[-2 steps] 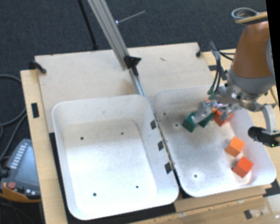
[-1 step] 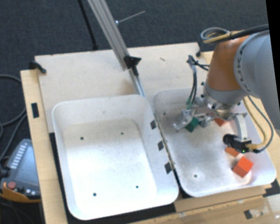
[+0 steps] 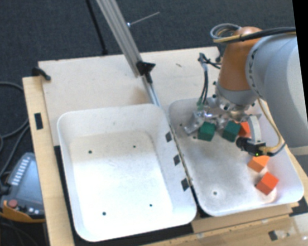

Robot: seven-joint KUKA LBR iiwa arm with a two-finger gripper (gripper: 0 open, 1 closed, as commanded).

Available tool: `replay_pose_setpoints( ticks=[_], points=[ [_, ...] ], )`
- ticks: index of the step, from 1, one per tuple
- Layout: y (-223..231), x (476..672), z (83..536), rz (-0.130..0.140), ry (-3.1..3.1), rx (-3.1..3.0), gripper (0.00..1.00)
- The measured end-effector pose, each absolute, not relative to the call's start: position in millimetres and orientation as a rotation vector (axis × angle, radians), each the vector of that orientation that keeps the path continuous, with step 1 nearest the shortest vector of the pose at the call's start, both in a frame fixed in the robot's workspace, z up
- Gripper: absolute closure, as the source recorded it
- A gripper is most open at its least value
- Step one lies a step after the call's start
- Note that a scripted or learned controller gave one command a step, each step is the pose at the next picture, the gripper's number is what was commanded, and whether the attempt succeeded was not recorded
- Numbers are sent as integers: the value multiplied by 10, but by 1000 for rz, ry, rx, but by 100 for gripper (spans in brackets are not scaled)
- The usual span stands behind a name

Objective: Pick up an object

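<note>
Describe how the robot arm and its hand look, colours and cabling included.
The big rounded grey arm has an orange band above the wrist. Thin dark cables loop beside the wrist. Below it sits a compact metallic grey hand, with a black cable trailing off its side.

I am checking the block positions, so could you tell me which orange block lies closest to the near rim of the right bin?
The lower orange block, beside the right bin's front-right corner; the other orange block sits above it, farther from that rim.
</note>
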State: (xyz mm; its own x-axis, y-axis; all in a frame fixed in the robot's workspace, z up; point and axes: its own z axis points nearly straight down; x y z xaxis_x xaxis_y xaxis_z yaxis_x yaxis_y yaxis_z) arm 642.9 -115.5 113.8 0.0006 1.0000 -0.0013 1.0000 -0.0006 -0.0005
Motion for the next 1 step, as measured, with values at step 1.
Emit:
replay_pose_setpoints(
  ticks=[1],
  points=[
    [-1166, 6449, 1240, -1, 2222, 2214, 100]
  ],
)
